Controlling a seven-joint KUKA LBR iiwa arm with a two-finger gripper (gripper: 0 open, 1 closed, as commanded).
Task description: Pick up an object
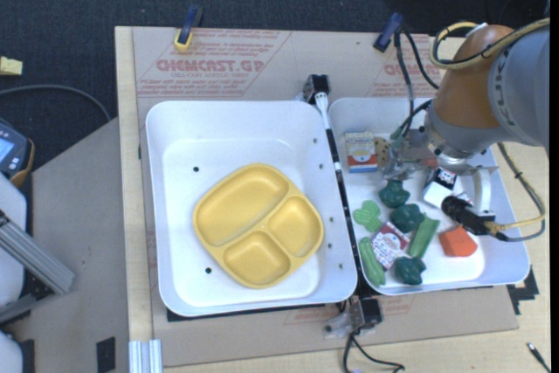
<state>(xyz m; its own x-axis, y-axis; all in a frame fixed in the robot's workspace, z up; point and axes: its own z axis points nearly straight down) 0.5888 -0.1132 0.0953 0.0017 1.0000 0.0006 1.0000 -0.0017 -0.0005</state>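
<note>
Brown protective sheet (218, 57) on the bench — red print repeats "CHEMCAST GP" at 12 o'clock of the left bin (175, 135). Other labels — illegible.

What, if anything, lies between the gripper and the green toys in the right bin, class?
Nothing visible does. The gripper hangs low in the right bin, directly over a dark green toy. Other pieces crowd close by: a small carton to its left and more green pieces just below. Whether it touches anything is unclear.
</note>
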